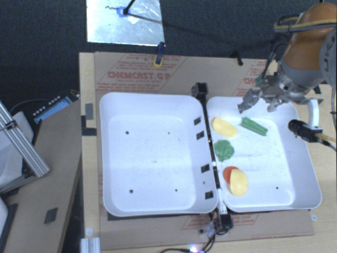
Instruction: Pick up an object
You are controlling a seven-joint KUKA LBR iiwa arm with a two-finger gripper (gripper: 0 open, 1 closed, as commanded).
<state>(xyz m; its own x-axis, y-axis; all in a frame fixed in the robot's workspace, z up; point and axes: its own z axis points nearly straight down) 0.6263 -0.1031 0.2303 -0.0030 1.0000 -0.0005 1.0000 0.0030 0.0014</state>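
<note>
The right bin (300,194) holds a yellow oval piece (224,127), a green bar (254,126), a green leafy lump (224,150) and, nearer the front, a red piece (229,173) partly under another yellow piece (239,183). My gripper (259,103) hangs above the back of the right bin, just behind the green bar, open with its two grey fingers spread and nothing between them.
The left bin (152,152) lies beside the right one, with a black divider strip (208,141) between them. A shiny metal sheet (125,13) lies behind the bench. A yellow-and-blue clip (158,57) sits at the cardboard's back edge.
</note>
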